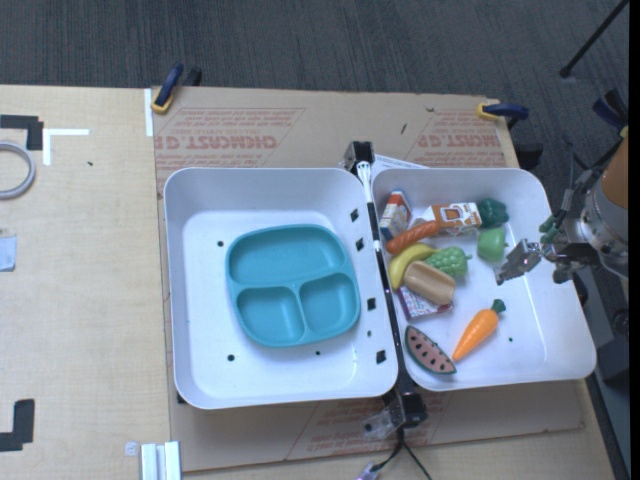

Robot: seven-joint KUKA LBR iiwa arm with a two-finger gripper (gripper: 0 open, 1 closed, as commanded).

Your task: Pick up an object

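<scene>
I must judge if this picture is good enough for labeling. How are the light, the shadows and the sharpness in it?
Camera view: light is even and soft, with no strong glare on the white bins; the teal tray casts only a faint shadow; the toy food, such as the carrot, is fairly sharp; the gripper at the right bin's edge looks small and slightly blurred.

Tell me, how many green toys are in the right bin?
3: a dark green one at the far side, a light green one just below it, and a bumpy one by the bun. Others may be hidden in the pile.
</scene>
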